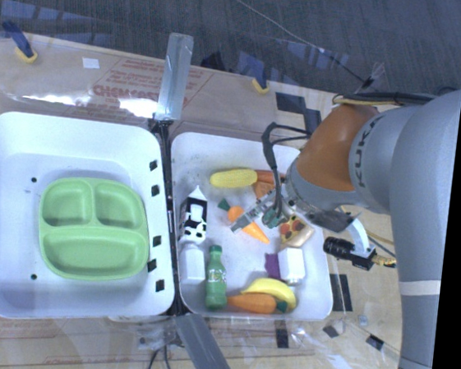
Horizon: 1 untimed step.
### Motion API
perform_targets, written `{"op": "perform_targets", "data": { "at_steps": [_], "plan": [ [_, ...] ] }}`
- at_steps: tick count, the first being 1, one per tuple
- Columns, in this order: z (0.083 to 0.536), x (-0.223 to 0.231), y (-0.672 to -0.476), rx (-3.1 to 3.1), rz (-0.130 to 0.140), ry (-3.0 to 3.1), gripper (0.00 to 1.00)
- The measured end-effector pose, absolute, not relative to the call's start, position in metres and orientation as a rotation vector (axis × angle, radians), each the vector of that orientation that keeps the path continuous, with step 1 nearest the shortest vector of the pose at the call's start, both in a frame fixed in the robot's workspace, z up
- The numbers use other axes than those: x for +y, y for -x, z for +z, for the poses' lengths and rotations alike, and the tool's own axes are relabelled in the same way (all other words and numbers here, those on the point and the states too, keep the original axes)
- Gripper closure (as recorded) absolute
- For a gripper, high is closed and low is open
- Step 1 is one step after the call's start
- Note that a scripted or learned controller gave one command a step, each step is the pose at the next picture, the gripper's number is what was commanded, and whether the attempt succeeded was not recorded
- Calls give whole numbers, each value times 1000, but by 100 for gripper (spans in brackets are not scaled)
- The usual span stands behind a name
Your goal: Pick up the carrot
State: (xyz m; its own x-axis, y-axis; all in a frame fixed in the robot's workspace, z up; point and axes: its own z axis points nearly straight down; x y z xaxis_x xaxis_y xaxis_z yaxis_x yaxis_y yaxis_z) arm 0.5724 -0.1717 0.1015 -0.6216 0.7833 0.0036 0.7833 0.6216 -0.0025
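A long orange carrot (252,303) with a green end lies along the front wall of the right bin (318,290), just under a yellow banana (271,288). My gripper (261,218) is low in the middle of that bin, well behind the carrot. It hovers over two small orange cone-shaped pieces, one (256,233) right at its tip and another (235,213) to its left. Nothing can be made out in its grasp. The grey arm and its orange band (334,150) cover the bin's back right corner.
The right bin also holds a corn cob (233,177), a black-and-white carton (194,221), a white bottle (193,260), a green bottle (215,279), a purple piece (273,265), a white block (291,265) and a toast slice (295,231). A green divided plate (93,228) sits in the left bin (10,154).
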Motion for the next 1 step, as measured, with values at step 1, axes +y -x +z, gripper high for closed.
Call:
{"op": "perform_targets", "data": {
  "at_steps": [1],
  "plan": [
    [167, -101, -569, -2667, -2, 1663, 100]
  ]
}}
